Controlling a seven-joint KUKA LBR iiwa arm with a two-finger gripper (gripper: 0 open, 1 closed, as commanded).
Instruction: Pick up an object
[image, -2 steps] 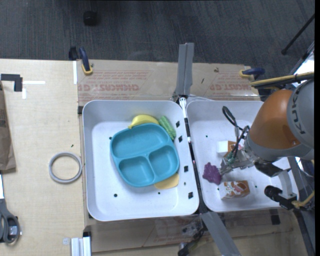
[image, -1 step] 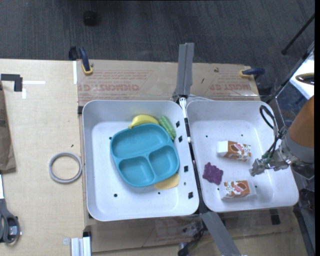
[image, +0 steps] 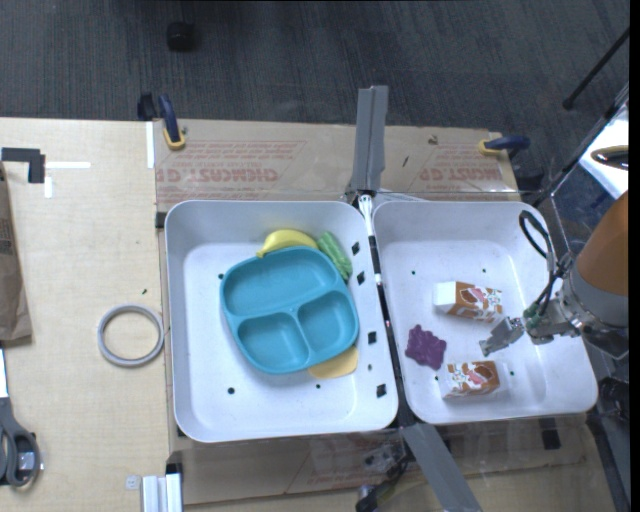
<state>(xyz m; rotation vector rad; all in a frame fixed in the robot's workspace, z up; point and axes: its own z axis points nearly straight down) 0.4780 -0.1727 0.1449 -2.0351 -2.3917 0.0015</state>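
Note:
The right bin (image: 560, 395) holds two small orange-and-white cartons, one (image: 468, 299) toward the middle and one (image: 472, 378) nearer the front edge. A purple lumpy object (image: 426, 346) lies to their left. My gripper (image: 500, 338) reaches in from the right and sits low between the two cartons, just right of the purple object. Nothing can be seen held in it. The orange band of the arm (image: 612, 255) shows at the right edge.
The left bin (image: 190, 400) holds a blue divided plate (image: 290, 310) lying over a yellow piece (image: 288, 240) and a green piece (image: 337, 253). A grey ring (image: 131, 334) and scissors (image: 18, 450) lie on the bench at left. A grey divider post (image: 369, 140) stands between the bins.

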